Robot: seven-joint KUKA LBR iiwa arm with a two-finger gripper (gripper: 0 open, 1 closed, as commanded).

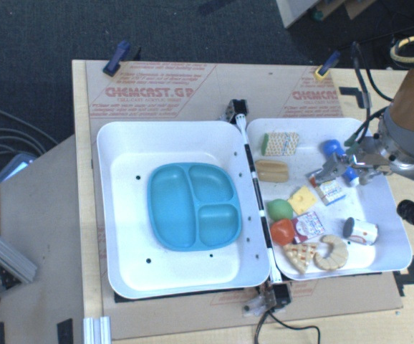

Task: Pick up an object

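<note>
A turquoise tray lies in a white bin; nearby, a green ball and red tomato.

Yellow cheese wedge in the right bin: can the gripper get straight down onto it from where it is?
Probably yes. The yellow cheese wedge lies uncovered just below-left of the gripper, though the green ball and a small packet crowd it.

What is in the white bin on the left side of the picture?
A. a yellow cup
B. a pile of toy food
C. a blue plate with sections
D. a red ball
C: a blue sectioned plate lies flat in the left bin, while the toy food sits in the right bin.
</note>
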